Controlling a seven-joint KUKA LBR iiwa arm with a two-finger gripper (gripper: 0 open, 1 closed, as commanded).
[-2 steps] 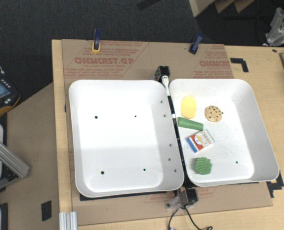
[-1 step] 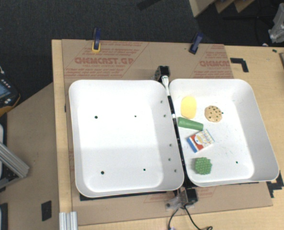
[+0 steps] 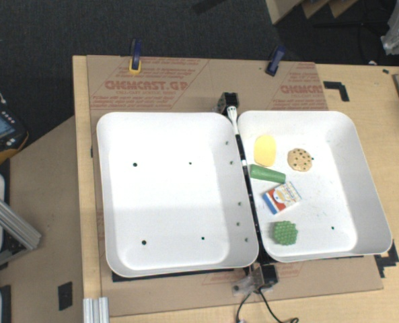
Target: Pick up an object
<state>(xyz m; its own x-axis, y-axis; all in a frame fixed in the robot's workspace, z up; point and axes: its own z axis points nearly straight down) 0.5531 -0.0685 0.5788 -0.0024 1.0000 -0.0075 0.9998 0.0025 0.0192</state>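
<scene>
Several small objects lie in the left part of the right bin (image 3: 360,180). A yellow rounded piece (image 3: 265,149) is farthest back, with a round tan cookie (image 3: 299,159) to its right. A green cylinder (image 3: 267,174) lies slantwise just in front of the yellow piece. Below it rests a small red, white and blue box (image 3: 280,197). A bumpy green ball (image 3: 285,233) sits nearest the front rim.
The left bin (image 3: 118,180) sits beside the right one, their rims meeting at a dark strip (image 3: 243,173). Both rest on a brown board (image 3: 186,79) held by two clamps (image 3: 136,56) at the back. Cables (image 3: 253,295) trail off the front edge.
</scene>
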